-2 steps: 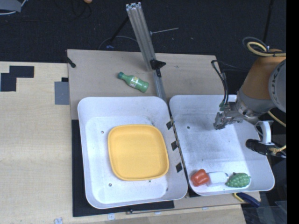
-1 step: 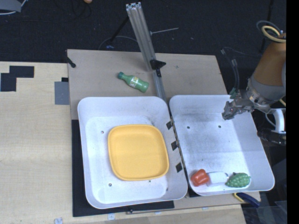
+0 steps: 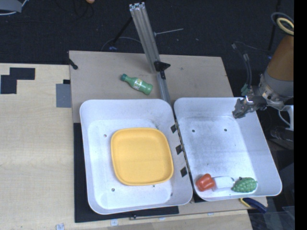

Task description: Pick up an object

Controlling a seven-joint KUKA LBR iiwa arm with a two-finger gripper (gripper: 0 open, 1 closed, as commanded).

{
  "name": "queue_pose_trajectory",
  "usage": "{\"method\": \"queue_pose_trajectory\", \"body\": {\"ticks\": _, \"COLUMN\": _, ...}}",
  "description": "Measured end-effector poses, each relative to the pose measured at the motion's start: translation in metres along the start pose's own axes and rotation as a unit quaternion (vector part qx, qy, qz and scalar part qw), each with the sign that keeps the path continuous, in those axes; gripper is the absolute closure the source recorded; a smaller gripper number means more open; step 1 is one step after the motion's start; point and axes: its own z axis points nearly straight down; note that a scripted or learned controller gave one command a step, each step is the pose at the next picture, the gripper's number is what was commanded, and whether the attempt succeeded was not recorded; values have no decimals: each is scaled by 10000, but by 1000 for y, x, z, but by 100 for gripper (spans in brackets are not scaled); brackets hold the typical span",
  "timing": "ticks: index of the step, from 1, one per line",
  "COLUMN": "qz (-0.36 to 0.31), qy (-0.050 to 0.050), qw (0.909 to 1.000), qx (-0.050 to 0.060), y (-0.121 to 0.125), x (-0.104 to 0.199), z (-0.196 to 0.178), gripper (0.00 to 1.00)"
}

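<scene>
Arm (image 3: 280, 66) cut off by the picture's right edge; upper links out of frame. Gripper (image 3: 240, 110), at the right bin's (image 3: 225, 143) far right corner, too small and dark to resolve. Small white object (image 3: 222, 182) between the red and green items: identity unclear.

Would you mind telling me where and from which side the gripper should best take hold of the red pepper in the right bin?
Probably across its rounded body, coming straight down. The red pepper lies low on the floor of the right bin, touching a white piece on its right, so closing front-to-back looks safest.
</scene>
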Motion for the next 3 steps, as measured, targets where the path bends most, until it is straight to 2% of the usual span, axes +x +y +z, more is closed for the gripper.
{"method": "queue_pose_trajectory", "body": {"ticks": 1, "qz": -16, "qy": 7, "qw": 10000, "qx": 11, "y": -23, "x": 45, "z": 0, "gripper": 100}}
{"method": "queue_pose_trajectory", "body": {"ticks": 2, "qz": -19, "qy": 2, "qw": 10000, "qx": 3, "y": -36, "x": 94, "z": -15, "gripper": 100}}
{"method": "queue_pose_trajectory", "body": {"ticks": 3, "qz": -19, "qy": 7, "qw": 10000, "qx": 13, "y": -46, "x": 141, "z": -7, "gripper": 100}}
